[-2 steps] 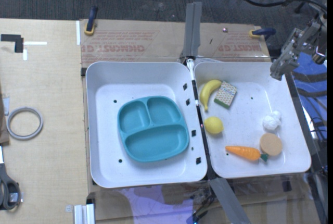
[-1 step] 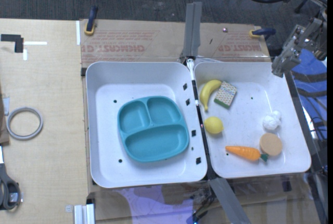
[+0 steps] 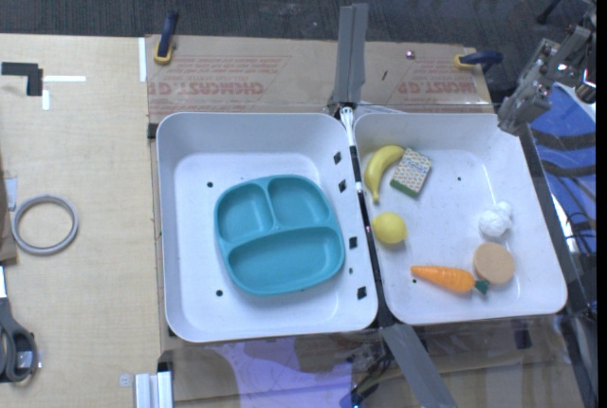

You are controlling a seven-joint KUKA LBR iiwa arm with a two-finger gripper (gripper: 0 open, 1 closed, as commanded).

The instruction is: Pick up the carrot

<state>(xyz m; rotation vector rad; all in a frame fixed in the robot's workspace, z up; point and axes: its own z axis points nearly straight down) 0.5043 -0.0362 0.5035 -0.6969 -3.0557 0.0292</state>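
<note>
The carrot (image 3: 443, 278) is lying untouched in the right bin (image 3: 537, 207), while the gripper (image 3: 531, 93) is hovering well apart, its opening impossible to tell.

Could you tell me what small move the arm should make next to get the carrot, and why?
Probably bring the pincer down-left toward the carrot. It sits by the right bin's far corner, while the carrot lies at the near edge, beside the tan disc.

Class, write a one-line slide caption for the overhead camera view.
Carrot lies in the right bin among toy foods; pincer waits beyond the bin's far right corner.
</note>
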